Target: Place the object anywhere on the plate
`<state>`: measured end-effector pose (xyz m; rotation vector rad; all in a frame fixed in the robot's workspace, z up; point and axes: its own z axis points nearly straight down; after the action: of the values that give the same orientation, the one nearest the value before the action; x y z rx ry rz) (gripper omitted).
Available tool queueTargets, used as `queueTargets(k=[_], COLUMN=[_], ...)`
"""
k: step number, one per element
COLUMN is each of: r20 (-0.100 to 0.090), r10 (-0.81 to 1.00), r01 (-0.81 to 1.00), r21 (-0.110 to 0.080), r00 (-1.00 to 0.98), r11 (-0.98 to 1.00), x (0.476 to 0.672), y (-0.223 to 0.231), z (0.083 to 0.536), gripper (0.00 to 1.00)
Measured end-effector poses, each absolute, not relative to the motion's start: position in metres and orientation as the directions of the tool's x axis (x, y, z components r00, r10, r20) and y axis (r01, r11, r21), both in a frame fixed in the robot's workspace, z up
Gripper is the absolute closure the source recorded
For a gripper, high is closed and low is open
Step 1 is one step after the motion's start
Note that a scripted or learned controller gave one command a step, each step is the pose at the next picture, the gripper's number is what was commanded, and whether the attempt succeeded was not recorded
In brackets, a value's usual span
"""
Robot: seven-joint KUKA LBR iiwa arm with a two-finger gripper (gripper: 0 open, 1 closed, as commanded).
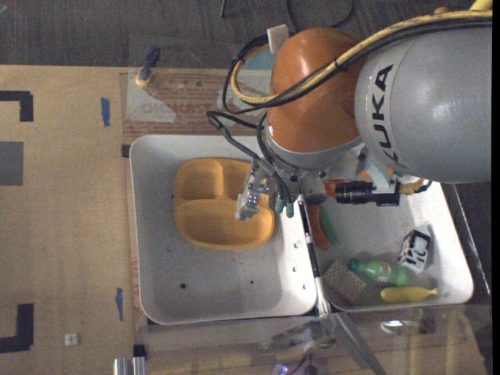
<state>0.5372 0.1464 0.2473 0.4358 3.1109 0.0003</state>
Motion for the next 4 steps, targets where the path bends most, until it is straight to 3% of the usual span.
queueTargets(k=[1,2,3,4], r20=[0.002,-0.017,0.007,0.002], r10=[0.036,0.013,0.57,0.674], r01=[0.036,0.013,0.57,0.674], r21=[0.001,0.013,-0.002,-0.004], r00=[-0.999,-1.0,-0.822,-0.739], r11=[0.999,1.0,0.822,0.739], x=[0.503,0.536,0.571,0.511], y=[0.161,0.154,0.109,0.198], z=[0.141,0.093,0.108,0.129], gripper=[1.0,1.0,1.0,1.0])
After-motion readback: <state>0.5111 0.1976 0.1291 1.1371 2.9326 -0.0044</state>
